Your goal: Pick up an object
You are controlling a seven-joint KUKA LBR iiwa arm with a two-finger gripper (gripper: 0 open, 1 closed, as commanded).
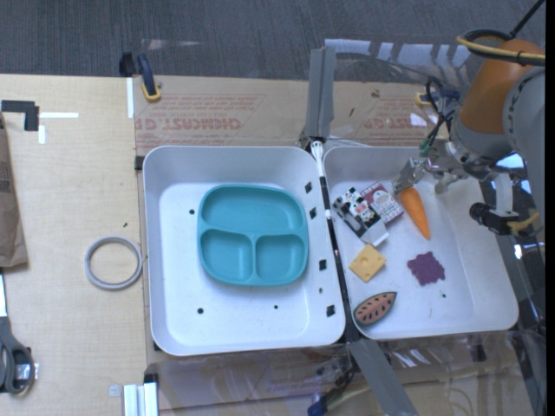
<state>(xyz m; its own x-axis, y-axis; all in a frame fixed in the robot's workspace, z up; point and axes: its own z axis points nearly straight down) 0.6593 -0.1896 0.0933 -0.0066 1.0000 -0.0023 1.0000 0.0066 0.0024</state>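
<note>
end effector [414, 177] above carrot [415, 212]

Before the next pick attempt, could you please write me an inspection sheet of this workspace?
Surface: two shallow white bins, left and right, on a cardboard-lined bench.
Job's things: in the right bin, orange carrot toy, printed black-and-white packet, yellow cheese wedge, purple crumpled piece, brown oval slice.
Clutter: teal divided plate in the left bin.
Grippers: two-finger gripper above the carrot's upper end; hold not confirmed.
Cables: yellow and black cables along the arm.
Surroundings: grey tape ring, scissors.
</note>
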